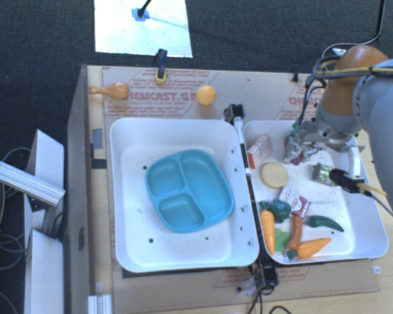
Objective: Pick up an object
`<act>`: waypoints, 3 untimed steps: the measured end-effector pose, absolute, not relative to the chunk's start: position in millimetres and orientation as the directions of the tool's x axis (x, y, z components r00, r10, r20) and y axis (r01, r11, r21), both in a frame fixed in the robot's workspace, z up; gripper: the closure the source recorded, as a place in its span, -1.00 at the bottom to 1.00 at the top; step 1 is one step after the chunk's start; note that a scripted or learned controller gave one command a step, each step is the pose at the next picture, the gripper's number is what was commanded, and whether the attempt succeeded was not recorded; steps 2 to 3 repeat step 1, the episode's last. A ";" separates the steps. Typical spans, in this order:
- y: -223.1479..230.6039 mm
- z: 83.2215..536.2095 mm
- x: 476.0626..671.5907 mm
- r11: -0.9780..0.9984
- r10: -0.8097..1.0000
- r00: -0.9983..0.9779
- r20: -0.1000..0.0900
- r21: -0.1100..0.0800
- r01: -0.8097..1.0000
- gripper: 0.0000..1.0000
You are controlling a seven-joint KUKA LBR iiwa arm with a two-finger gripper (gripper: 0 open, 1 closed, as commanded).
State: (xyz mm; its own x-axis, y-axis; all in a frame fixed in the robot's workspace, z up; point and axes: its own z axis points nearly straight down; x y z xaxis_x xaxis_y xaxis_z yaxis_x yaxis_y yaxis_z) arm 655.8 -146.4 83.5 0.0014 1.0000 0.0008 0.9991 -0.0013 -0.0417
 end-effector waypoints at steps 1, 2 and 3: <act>-68.2 186.4 615.1 0.005 1.000 -0.005 0.000 0.006 1.000 1.00; -68.2 186.4 615.1 0.005 1.000 -0.005 0.000 0.006 1.000 1.00; -68.2 186.4 615.1 0.005 1.000 -0.005 0.000 0.006 1.000 1.00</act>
